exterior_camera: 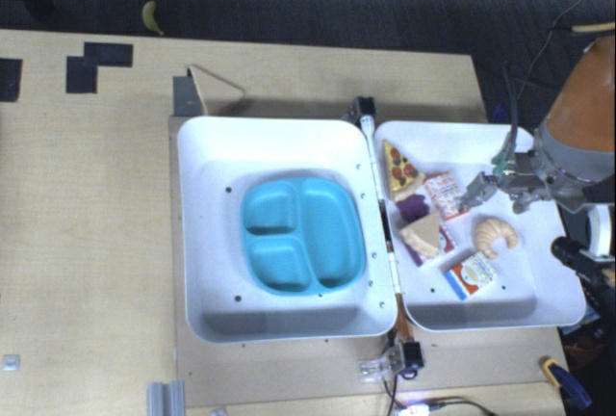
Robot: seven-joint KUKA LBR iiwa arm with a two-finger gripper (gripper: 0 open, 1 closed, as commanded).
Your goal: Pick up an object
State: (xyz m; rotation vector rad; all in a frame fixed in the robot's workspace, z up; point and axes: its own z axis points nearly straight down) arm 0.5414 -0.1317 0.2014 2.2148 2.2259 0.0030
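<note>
- Bench inspection, camera view: two shallow white bins sat side by side, the left bin (207, 212) and the right bin (549, 303), touching along their shared rim.
- Left bin held a blue compartment tray (300, 233), lying flat near the middle, with three compartments that appeared bare.
- Right bin held the candidate objects: a pizza slice toy (399, 169) near the far left corner, a purple piece (414, 206) just below it, a tan wedge (421, 235) beside that, a red-and-white packet (443, 193), a croissant (495, 233) near the middle, and a small red, white and blue carton (472, 274) toward the near wall.
- Arm reached in from the right, its orange band visible above the wrist; the gripper (496, 183) sat over the right bin, just above the croissant and beside the red-and-white packet.
- Finger state could not be determined; the tip was too blurred, and nothing was visibly held.
- Progress, as judged: every object lay on the bin floor, so no pick was complete. The approach appeared under way; the grasp and lift remained to be done.
</note>
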